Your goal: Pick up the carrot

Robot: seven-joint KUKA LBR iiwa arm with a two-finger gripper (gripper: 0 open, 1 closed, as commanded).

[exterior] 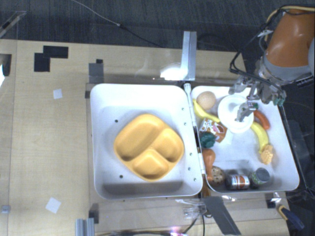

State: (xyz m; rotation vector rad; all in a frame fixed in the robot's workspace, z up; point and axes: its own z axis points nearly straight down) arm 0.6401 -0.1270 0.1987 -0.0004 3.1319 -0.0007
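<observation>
over the right bin's (288, 146) far side hangs the gripper (244, 111), above a white plate (236, 117); whether its fingers are spread, i cannot tell. the carrot (209, 159) lies well apart, against the left wall.

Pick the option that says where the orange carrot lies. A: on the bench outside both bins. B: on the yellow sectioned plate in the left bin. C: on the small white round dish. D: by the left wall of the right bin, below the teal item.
D: the orange carrot lies by the left wall of the right white bin, just below the teal item.
</observation>
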